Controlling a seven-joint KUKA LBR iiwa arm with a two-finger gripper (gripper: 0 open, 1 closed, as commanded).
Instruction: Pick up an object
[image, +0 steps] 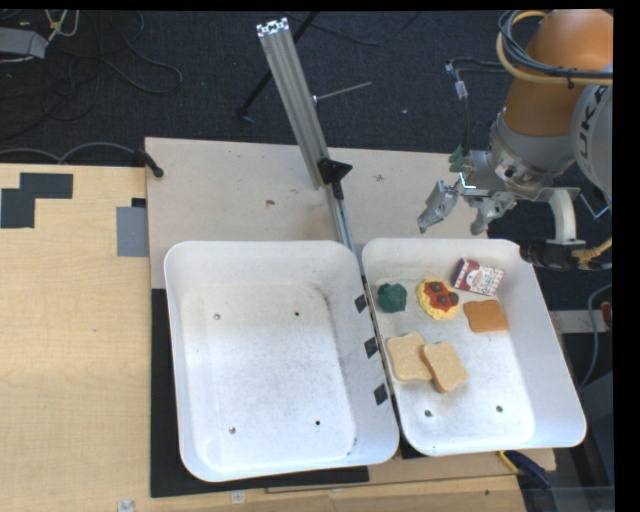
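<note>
Gripper (462, 212) first: it hangs above the far rim of the right bin (560, 400), its two fingers spread apart with nothing between them and touching nothing.

From where I stand, the nearest thing is the black mat under both bins, then the left bin (200, 290), white and shallow, with a few dark specks on its floor. To its left runs a pale wooden tabletop (70, 330) with grey and black patches.

In the right bin, closest to me, lie two tan bread slices (426, 360), touching each other. Just beyond them sits an orange-brown toast piece (486, 316), then a yellow and red pizza-like toy (439, 298), a dark green lump (391, 296) near the wall between the bins, and a small red and white carton (479, 277) farthest back.

Behind the bins a beige board (240, 190) carries a slanted aluminium bar (298, 105). Farther still, dark carpet (180, 70) with loose cables. The arm's orange band (568, 40) shows at upper right.
</note>
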